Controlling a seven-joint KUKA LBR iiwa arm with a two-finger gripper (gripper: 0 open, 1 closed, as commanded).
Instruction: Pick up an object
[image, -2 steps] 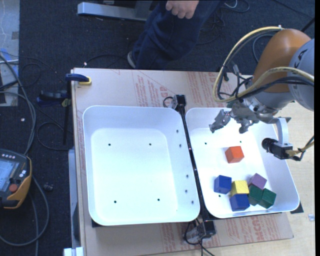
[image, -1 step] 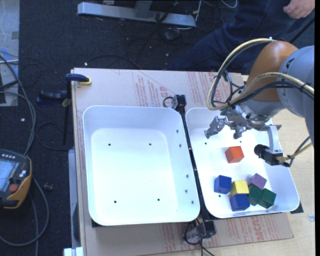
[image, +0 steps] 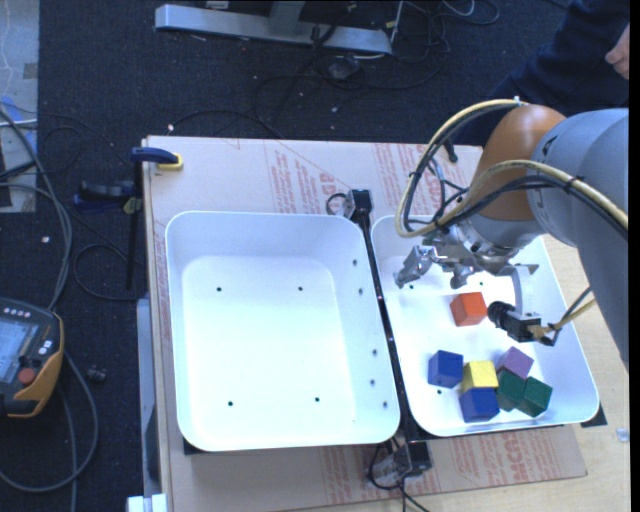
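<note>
Gripper (image: 430, 265), fingers apart and holding nothing, hangs over the right bin (image: 575, 385). Orange block (image: 468, 308) lies just beside it; other blocks cluster nearer. Pickup not yet begun.

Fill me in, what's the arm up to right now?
The KUKA arm reaches over the right bin, its gripper hovering just above an orange block. Nothing is visibly held. The other blocks, blue, yellow, purple and green, sit clustered at the bin's near end. The left bin is untouched.
</note>
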